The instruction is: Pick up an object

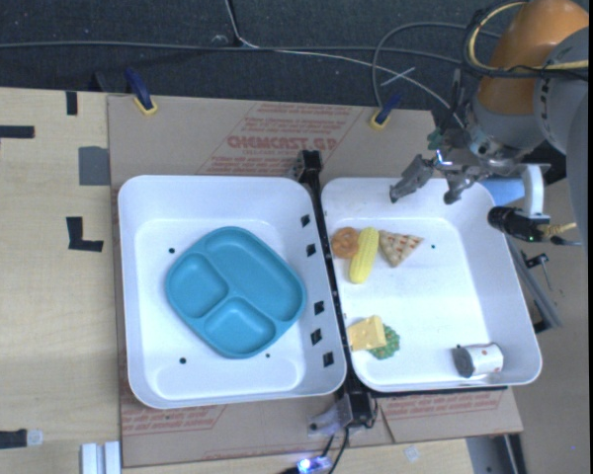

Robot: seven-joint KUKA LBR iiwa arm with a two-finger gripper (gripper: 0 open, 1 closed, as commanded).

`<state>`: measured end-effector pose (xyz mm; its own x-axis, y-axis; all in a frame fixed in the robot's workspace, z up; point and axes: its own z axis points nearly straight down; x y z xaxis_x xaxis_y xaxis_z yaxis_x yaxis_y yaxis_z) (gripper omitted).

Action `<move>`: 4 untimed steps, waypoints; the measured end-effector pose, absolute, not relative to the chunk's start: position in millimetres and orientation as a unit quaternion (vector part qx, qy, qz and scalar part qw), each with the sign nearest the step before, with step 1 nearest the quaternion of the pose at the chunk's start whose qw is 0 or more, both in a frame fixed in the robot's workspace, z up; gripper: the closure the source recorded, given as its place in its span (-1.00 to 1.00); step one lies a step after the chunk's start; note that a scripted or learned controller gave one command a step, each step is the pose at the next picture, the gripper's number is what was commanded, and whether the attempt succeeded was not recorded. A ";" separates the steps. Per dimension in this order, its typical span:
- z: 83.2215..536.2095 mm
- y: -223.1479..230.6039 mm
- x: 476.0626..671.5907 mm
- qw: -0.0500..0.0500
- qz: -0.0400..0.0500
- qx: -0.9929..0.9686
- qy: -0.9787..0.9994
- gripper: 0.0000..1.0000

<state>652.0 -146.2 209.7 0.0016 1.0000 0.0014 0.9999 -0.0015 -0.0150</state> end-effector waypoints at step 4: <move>84.1 -150.0 656.8 -0.001 0.001 -0.706 -0.708 -1.00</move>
